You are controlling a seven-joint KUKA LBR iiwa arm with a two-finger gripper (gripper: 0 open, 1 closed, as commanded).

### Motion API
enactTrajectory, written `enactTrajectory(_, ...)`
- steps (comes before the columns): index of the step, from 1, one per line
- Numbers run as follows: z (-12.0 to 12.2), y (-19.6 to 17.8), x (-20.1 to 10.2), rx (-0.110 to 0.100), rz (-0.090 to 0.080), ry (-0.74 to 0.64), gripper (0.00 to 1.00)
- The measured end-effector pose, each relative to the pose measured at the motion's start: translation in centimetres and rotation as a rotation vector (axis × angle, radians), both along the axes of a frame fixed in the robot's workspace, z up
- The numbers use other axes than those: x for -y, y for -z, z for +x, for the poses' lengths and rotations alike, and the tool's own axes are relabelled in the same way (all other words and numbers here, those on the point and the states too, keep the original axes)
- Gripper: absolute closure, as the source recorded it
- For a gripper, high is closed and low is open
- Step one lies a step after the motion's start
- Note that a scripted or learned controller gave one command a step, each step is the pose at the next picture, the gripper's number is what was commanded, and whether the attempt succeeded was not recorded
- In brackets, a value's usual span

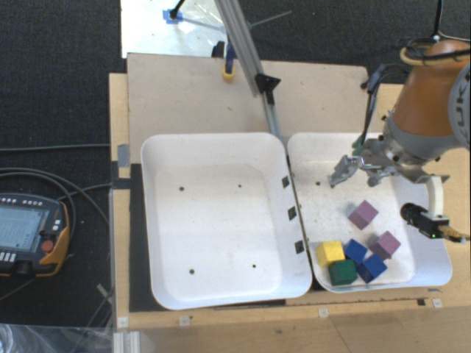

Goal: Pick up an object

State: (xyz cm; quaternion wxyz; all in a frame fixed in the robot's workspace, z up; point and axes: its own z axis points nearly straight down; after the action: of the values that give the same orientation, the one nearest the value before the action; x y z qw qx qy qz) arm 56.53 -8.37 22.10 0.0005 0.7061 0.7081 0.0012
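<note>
Grey hand (344, 172), grip state unclear, hovers above unlabelled purple cube (363, 215).

A robotics lab; teach pendant (29, 234) on dark floor, bench (184, 94) bearing white bins (221, 149).

The arm reaches in over the right bin (309, 153), its gripper (344, 172) hanging above bare floor there. Near the bin's front lie two purple blocks (363, 215), two blue blocks (356, 250), a yellow block (330, 252) and a green block (342, 272).
</note>
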Motion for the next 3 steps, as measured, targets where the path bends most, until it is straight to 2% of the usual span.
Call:
enactTrajectory(1,-0.5,11.2,4.0,0.002,-0.002,-0.002,0.00)
enactTrajectory(2,-7.0,12.9,3.7,0.006,-0.004,0.004,0.00)
enactTrajectory(3,-7.9,9.0,2.9,0.007,-0.004,-0.001,0.00)
